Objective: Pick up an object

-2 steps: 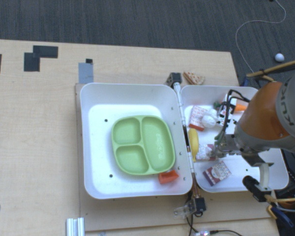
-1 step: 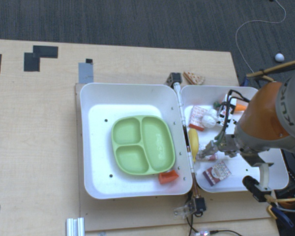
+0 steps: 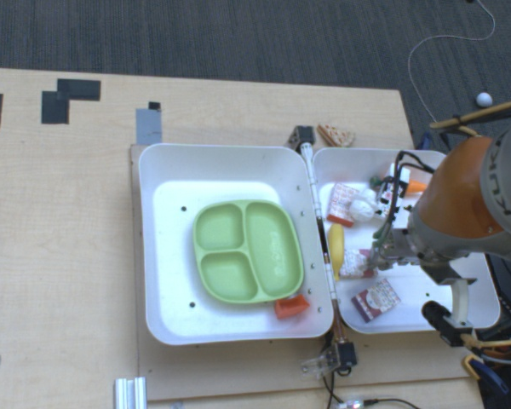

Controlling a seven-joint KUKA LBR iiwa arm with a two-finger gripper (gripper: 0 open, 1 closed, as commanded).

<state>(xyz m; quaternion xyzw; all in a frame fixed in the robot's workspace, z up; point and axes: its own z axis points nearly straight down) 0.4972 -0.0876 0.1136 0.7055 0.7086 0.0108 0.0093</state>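
Arm low over right bin [image 3: 485, 313]; pincer [image 3: 381, 258] state: cannot tell. Candidate packets [image 3: 354, 262] crowd bin's 9 o'clock side by a yellow item [image 3: 335, 247]. Risk: pinching two, or slipping.

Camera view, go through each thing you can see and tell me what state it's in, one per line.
Green divided plate: flat in the left bin, right side up.
Orange block: in the left bin, at the plate's near edge.
Yellow item: lying by the right bin's left wall.
Red-and-white packet: flat in the right bin.
Gripper: low over the right bin.
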